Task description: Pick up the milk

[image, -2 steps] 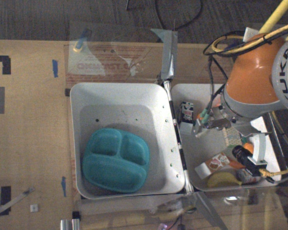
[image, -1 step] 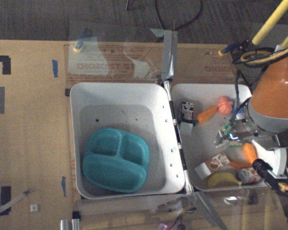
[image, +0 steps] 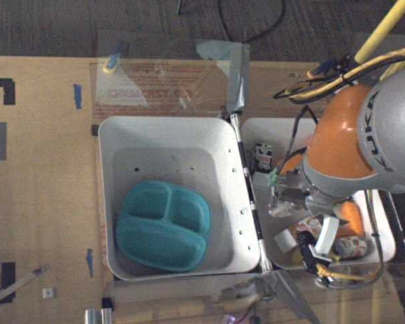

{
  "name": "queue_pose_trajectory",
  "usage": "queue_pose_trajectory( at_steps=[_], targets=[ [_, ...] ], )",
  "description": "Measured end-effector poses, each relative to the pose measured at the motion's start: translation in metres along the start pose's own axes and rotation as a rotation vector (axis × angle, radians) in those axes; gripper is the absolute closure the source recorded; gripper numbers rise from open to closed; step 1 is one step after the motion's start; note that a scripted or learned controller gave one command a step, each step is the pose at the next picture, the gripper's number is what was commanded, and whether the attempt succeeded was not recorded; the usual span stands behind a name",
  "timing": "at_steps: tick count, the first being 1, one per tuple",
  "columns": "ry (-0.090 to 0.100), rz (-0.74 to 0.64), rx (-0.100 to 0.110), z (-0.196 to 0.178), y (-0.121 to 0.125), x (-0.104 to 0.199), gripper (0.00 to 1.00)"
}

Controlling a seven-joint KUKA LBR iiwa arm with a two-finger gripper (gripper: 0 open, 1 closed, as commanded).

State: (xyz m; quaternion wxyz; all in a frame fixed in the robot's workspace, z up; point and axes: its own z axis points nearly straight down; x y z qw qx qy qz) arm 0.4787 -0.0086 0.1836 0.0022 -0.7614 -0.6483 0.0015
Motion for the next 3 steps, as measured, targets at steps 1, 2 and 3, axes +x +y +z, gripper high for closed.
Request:
queue_pose_trajectory(
  at_steps=[1,2,3],
  targets=[
    [-0.002,0.171,-0.006,-0.024,0.006,-0.031,1.00],
    [-0.001,-0.226,-0.001,0.000,-0.007,0.041,1.00],
    [-0.002,0.002,-0.004,0.000,-0.016,0.096,1.00]
  ],
)
